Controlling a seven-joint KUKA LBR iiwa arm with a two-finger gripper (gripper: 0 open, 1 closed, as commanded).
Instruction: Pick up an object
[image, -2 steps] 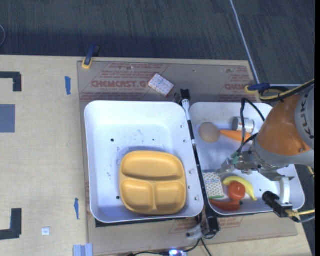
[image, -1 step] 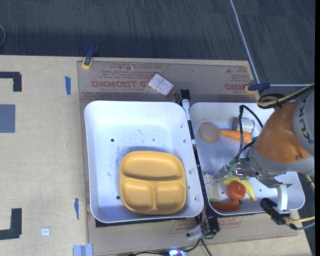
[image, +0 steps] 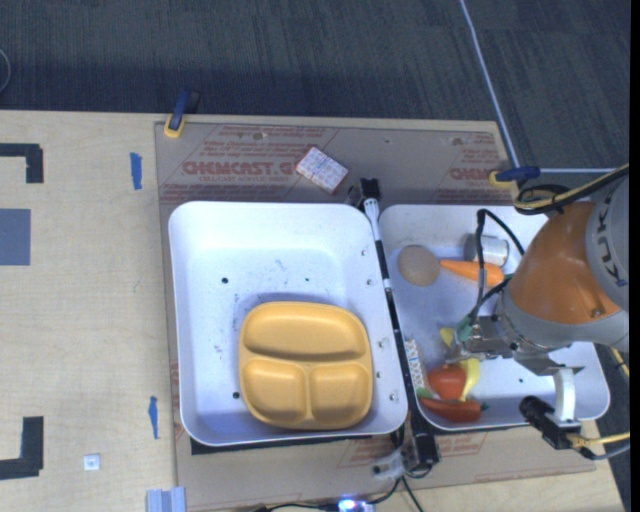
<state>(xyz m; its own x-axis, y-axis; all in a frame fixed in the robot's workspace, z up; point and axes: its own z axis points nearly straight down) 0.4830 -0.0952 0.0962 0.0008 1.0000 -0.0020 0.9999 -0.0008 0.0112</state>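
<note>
Claw (image: 466, 345) low in right white bin (image: 590, 395), above red-yellow plastic toy (image: 450, 384) for grasp; claw state: cannot tell.

- The arm (image: 575, 275) comes in from the right of the camera view, leaning down and to the left.
- Its broad orange band fills most of what shows of it, with grey casing above, at the right edge.
- Black cables loop along its upper left side.
- The gripper (image: 468, 345) sits at the arm's lower left end, pointing down; it is small and dark, and its fingers cannot be made out.
</note>
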